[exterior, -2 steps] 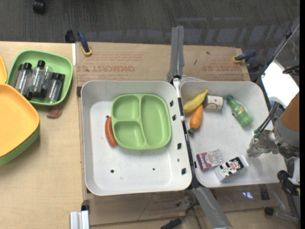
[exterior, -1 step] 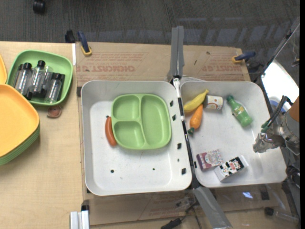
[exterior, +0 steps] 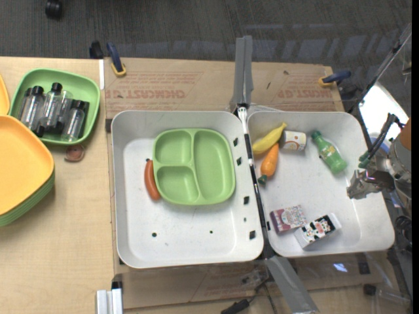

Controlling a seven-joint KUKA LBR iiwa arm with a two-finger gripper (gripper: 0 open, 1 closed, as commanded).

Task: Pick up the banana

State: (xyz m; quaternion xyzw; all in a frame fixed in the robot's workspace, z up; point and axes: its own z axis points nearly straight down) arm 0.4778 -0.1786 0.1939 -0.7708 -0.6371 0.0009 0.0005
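**A Grey Metal Gripper With Dark Linkage**

The gripper (exterior: 361, 185) is pale grey metal with a dull sheen, built from blocky, angular parts that end in short stubby tips. Above it, thin dark rods and cables form a slim linkage running upward. A sliver of orange shows at the frame's edge, beside a whitish-grey rounded housing. Finer details such as screws or markings are too blurred to make out.
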